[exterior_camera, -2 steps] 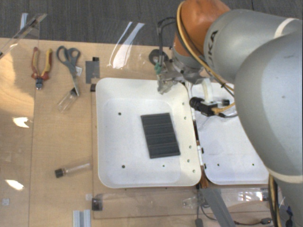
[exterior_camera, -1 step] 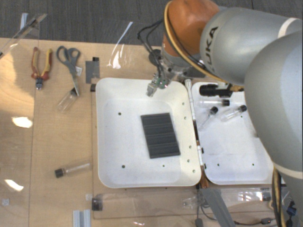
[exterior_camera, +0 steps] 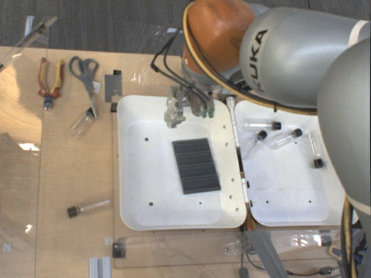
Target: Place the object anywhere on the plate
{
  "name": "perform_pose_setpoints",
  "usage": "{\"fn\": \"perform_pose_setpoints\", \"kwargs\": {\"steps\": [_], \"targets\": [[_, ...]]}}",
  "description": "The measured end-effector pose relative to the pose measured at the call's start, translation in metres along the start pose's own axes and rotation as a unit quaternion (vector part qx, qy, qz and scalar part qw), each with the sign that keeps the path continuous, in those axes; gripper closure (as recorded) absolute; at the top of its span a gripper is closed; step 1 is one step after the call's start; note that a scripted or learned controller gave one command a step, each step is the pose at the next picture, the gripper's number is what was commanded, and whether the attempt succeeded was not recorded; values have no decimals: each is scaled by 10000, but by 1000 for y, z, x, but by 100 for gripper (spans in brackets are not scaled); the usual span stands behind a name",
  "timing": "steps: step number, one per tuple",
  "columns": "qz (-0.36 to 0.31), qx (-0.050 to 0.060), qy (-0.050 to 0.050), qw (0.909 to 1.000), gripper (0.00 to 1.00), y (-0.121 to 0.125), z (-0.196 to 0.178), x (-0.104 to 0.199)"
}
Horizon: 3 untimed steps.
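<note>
While the grey KUKA arm with its orange band (exterior_camera: 272, 45) reaches in from the right of the view, its two-finger gripper (exterior_camera: 177, 113) hangs over the far edge of the left shallow white bin (exterior_camera: 133, 172). The dark grey ribbed rectangular plate (exterior_camera: 197, 165) lies just toward the near side of it.

That is the relation your next move turns on. The plate sits near the gripper but apart from it, a little to the right in the view. Its long axis runs nearly far-to-near with a slight slant.

You cannot tell from this slanted view whether the fingers are spread or closed. Something pale and glassy blurs at their tips, but it is too unclear to call a held object.

The likely objects are the clear glass vials with black caps (exterior_camera: 287, 138). They lie scattered in the far half of the right shallow white bin (exterior_camera: 290, 207), well apart from the plate and past the ridge where the two bins meet.

The plate lies flat in the middle of its bin, with bare white floor on all sides, so a descent has room. Its ridges may keep a round vial from rolling if the vial is laid along them.

On the wooden bench (exterior_camera: 64, 172) to the left, a pair of red-handled pliers (exterior_camera: 47, 86), grey scissors (exterior_camera: 86, 80) and one stray capped vial (exterior_camera: 87, 208) lie well out of the way.
</note>
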<state>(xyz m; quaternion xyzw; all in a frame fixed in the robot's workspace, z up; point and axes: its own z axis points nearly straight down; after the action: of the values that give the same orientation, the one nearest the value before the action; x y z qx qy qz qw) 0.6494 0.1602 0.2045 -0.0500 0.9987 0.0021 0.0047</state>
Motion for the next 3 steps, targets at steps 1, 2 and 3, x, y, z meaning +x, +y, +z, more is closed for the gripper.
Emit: {"fn": "perform_pose_setpoints", "kwargs": {"steps": [1, 2, 3], "targets": [[-3387, -8, -5, 9409, 100, 25, -21, -23], [-466, 0, 1, 9989, 100, 19, -17, -23], [-2764, -7, -2, 9610, 100, 52, -14, -26]]}}
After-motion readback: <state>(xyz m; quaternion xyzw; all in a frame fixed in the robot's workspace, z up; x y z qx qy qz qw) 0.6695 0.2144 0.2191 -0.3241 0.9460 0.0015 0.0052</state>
